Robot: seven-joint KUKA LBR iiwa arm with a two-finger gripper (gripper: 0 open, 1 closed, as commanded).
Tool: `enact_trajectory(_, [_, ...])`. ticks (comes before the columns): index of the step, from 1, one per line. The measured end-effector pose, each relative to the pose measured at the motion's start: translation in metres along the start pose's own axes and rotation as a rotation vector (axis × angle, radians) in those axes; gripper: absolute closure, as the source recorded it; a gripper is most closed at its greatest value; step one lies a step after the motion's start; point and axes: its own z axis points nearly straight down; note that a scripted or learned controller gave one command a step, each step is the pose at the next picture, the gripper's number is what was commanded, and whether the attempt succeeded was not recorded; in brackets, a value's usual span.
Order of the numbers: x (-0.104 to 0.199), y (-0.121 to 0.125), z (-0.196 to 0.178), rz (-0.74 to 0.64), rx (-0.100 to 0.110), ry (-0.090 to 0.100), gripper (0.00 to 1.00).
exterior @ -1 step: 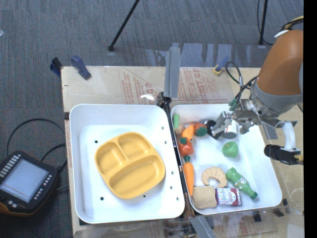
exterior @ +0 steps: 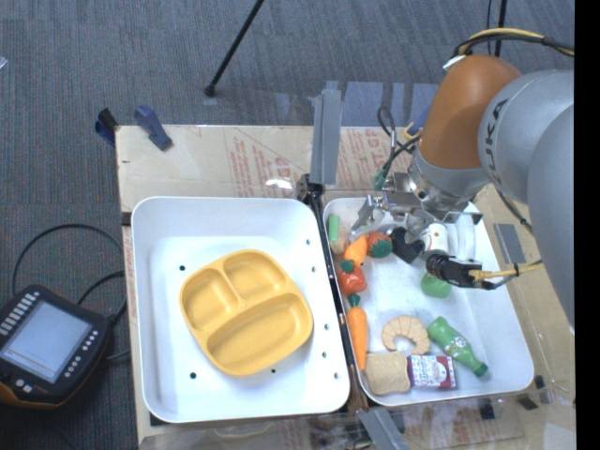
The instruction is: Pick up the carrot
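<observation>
The grey arm [exterior: 525,148] carried dark lettering on its side, above the right bin [exterior: 497,331], seemingly "KU". Print on the small red carton [exterior: 432,372] in that bin was too small to read.

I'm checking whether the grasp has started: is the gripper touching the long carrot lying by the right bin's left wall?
Apart. In the camera view the gripper hangs over the bin's far end, while the carrot lies nearer the front, with white bin floor between them.
</observation>
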Motion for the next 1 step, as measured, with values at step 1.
enact_trajectory(1, [-0.0237,0.0187,0.0730,-0.147,-0.009,0.000,0.00])
